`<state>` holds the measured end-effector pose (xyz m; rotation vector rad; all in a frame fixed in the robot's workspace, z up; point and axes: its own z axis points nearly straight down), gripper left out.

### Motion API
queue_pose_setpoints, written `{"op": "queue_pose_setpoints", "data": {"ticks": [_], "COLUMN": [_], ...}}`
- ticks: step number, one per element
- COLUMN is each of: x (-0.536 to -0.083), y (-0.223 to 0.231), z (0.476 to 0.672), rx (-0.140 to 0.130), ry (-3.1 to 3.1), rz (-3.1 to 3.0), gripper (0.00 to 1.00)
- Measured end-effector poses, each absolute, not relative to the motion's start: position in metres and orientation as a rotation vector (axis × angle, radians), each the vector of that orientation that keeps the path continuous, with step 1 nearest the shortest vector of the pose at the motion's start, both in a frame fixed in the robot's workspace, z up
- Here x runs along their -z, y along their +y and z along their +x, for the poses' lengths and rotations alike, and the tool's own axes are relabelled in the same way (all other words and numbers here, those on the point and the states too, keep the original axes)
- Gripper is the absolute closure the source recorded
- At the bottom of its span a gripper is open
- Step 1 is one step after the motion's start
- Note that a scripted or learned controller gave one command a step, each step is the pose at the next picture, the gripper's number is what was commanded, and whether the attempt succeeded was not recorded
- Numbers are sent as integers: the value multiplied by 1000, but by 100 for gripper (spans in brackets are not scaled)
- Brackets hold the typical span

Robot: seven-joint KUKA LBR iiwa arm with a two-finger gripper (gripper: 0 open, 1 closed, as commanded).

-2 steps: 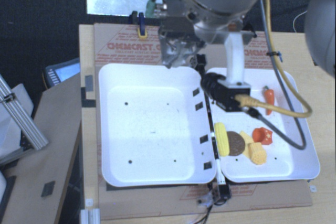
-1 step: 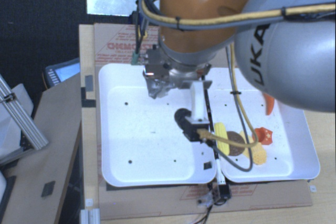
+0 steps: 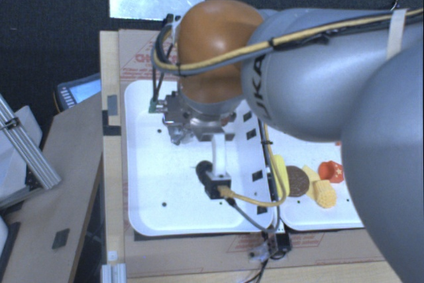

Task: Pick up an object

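Landmark: you can take the left bin [image 3: 151, 199] as your reference; it is the white tray in the middle of the camera view.
Arm: the grey arm [image 3: 318, 76] comes in from the right and crosses over the bin beside it, so its orange band [image 3: 212, 43] sits above the far half of the left bin.
Gripper: you see the gripper [image 3: 180, 131] below the orange band, over the far-centre floor of the left bin.
Jaws: you cannot tell how far open they stand; the wrist covers them from above, and you see nothing held there.
Right bin [image 3: 311, 214]: it lies directly to the right of the left bin, their rims touching.
Objects to pick: all of yours lie to the right of the left bin, clustered in the near part of its neighbour.
Yellow strip [image 3: 279, 172]: closest to the left bin, just past the shared rim.
Brown disc [image 3: 297, 181]: touching the strip's right side.
Yellow lump [image 3: 323, 194]: just right of the disc.
Red piece [image 3: 331, 171]: farthest from the left bin, just behind the lump.
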<state>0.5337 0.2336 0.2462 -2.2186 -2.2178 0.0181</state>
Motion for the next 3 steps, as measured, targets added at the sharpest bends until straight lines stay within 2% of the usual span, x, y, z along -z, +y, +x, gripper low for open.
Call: {"op": "queue_pose_setpoints", "data": {"ticks": [1, 2, 3], "x": [-265, -200, -79], "y": [234, 234, 234], "z": [536, 492, 526], "rx": [2, -9, 5], "ry": [-2218, -2218, -2222], "rz": [-2223, -2220, -2224], "gripper": [100, 100, 100]}}
